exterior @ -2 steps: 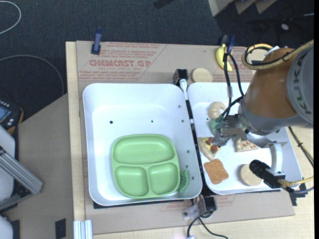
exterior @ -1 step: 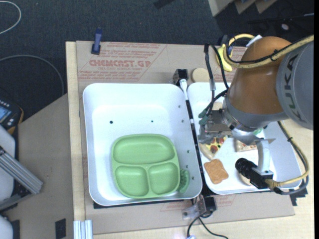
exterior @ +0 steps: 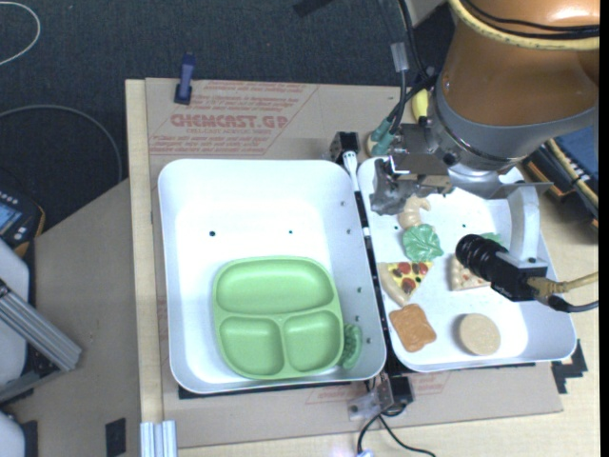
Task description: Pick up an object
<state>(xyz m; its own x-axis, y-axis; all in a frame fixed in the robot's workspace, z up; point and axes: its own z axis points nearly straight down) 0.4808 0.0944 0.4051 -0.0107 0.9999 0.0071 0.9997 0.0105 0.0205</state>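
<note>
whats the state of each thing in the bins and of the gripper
gripper, low over the far end of the right bin
green divided plate, flat, right way up, in the left bin
pizza slice, flat, loose in the right bin
green leafy piece, loose, just beyond the pizza slice
brown toast piece, flat, loose
round tan biscuit, flat, loose
beige piece, loose, beside the gripper
</note>
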